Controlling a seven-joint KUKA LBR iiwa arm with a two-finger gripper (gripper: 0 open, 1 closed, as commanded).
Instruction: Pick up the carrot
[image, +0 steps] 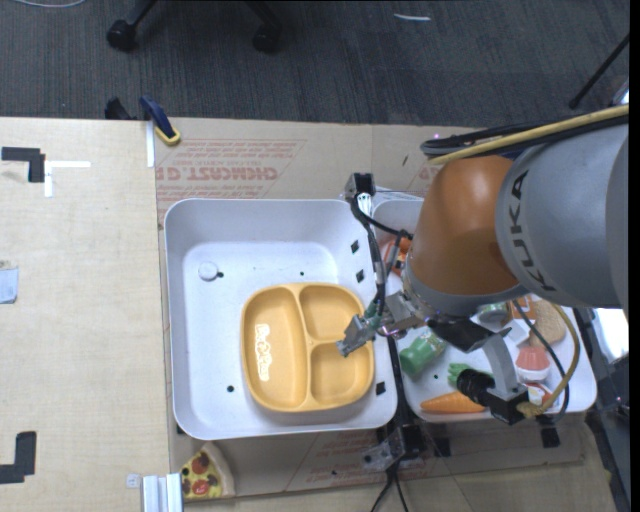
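Observation:
The carrot (448, 404) is orange and lies flat along the front edge of the right bin (400, 212). My gripper (358, 337) hangs over the left bin (190, 330), above the right rim of the yellow divided plate (300, 345). That puts it up and to the left of the carrot, apart from it. Nothing shows in the gripper. The grey arm with its orange band (465, 235) covers most of the right bin.
A light green toy (420, 352) and a dark green piece (465, 379) lie near the carrot. A red and white item (531, 364) and a brown round one (547, 320) sit further right. A small white disc (208, 271) lies in the left bin. A pizza-slice toy (202, 476) lies outside it.

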